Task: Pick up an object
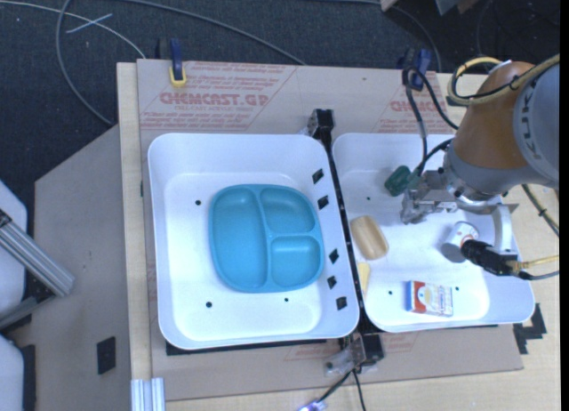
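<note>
My gripper (pixel 414 208) hangs over the upper middle of the right bin (pixel 384 153), under the grey and orange arm. A small dark green object (pixel 396 180) lies just to its upper left, close to it or touching; I cannot tell which. On the bin floor to its lower left rests a tan, bread-like piece (pixel 369 237). A small flat packet (pixel 429 297) with red and blue print sits near the bin's front edge. A white cylinder-like item (pixel 460 237) shows right of the gripper, partly covered by the arm's black fitting.
The left bin (pixel 169 222) holds a blue divided plate (pixel 266 237). A black divider with clips (pixel 333 222) runs between the bins. Cables trail behind the bench and along the right bin's right side.
</note>
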